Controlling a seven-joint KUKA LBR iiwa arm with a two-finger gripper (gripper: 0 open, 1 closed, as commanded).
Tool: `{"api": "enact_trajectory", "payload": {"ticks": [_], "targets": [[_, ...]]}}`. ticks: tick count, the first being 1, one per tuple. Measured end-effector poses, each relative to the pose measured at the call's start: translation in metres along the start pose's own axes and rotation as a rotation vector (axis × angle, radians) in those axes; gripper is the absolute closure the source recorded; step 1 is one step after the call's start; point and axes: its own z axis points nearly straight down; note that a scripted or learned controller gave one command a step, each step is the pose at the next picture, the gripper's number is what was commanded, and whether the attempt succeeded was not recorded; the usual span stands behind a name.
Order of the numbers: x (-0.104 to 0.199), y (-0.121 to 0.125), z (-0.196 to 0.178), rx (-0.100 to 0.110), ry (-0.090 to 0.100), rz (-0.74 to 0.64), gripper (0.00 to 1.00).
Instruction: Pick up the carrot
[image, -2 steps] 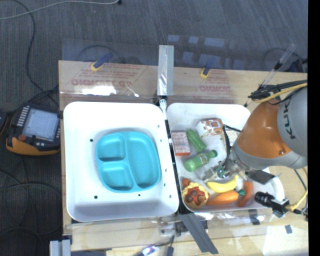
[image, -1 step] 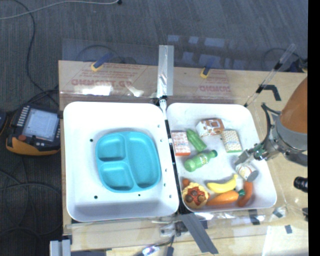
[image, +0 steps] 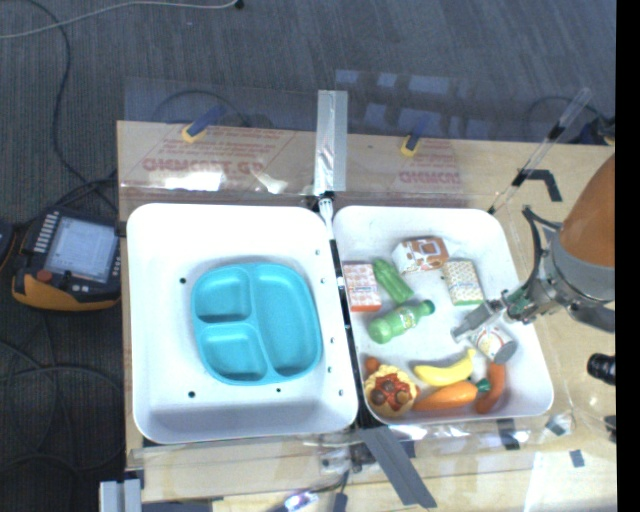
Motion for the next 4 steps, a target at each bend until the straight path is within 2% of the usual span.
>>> {"api": "enact_trajectory", "payload": {"ticks": [1, 2, 3, 4], "targets": [[-0.005, 0.003, 0.132, -0.012, -0.004, -0.042, 0.0], [-0.004, 0.004, 0.122, -0.015, -0.003, -0.042, 1.0], [-0.053, 0.025, 0.001, -0.001, -0.001, -0.18, 1.0], [-0.073, 0.044, -0.085, 0.001, -0.002, 0.233, 1.0]]}}
